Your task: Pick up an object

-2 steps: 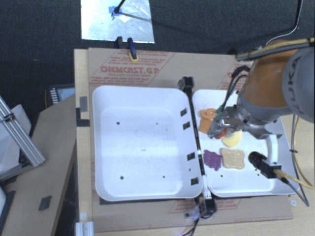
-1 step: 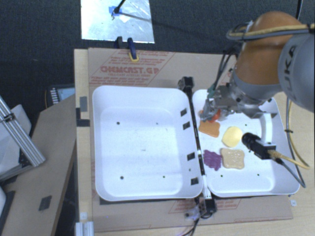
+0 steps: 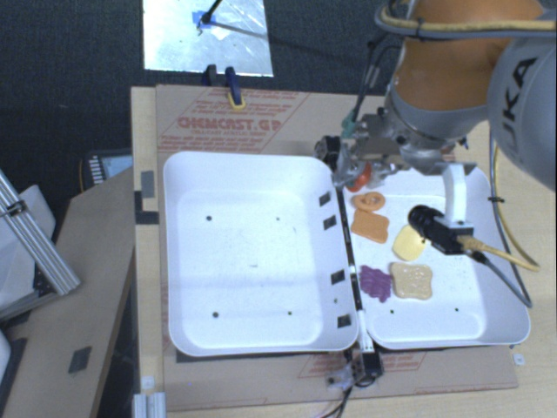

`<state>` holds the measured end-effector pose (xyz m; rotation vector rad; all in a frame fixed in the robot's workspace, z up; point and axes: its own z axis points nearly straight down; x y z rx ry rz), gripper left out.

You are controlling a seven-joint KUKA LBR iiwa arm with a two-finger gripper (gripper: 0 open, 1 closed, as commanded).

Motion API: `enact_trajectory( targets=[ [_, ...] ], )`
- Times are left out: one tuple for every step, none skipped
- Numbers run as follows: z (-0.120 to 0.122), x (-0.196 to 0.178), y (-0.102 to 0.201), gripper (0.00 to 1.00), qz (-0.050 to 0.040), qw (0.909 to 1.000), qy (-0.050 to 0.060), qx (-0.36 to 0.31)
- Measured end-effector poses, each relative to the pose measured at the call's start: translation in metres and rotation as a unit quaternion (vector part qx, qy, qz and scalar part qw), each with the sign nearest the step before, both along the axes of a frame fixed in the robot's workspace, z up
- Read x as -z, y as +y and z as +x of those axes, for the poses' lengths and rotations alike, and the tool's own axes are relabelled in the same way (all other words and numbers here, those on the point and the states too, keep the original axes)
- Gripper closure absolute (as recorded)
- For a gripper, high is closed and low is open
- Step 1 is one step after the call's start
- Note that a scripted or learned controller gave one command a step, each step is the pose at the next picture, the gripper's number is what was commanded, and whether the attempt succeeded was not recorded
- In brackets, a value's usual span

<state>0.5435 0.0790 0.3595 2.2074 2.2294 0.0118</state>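
I'm down at the far left corner of the right bin [image 3: 487,320], my gripper [image 3: 355,174] low over a small red piece [image 3: 361,179]; whether I'm clamped on it, I cannot tell. This looks like the grasp step. Next I'd need a straight lift clear of the orange pieces [image 3: 370,216] nearby.
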Motion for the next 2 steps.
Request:
enact_trajectory(
  targets=[
    [-0.039, -0.041, 0.062, 1.00, 0.0006, 1.0000, 0.002, -0.001],
    [-0.057, -0.145, 0.005, 1.00, 0.0000, 1.0000, -0.002, 0.006]
  ],
)
